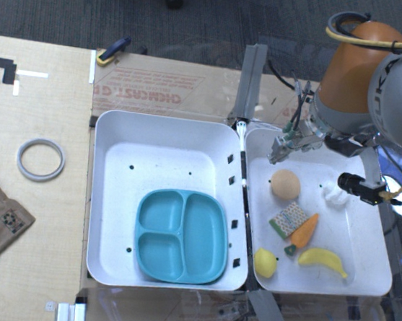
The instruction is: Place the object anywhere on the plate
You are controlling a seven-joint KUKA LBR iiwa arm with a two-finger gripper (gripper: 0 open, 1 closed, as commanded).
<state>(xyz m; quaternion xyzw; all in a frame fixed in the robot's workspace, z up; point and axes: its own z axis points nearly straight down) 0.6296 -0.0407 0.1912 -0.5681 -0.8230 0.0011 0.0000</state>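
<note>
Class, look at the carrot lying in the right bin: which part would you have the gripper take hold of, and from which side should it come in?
Grip the carrot around its thick orange middle, coming down from above. It lies flat and slanted, with its green end low beside the banana and a patterned block touching its left side. Fingers should probably close across its narrow width, since the upper right flank looks freest.

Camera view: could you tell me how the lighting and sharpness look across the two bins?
Camera view: even, soft light; the plate and banana are sharp, with faint shadows; the gripper at the right bin's far edge looks slightly blurred.
</note>
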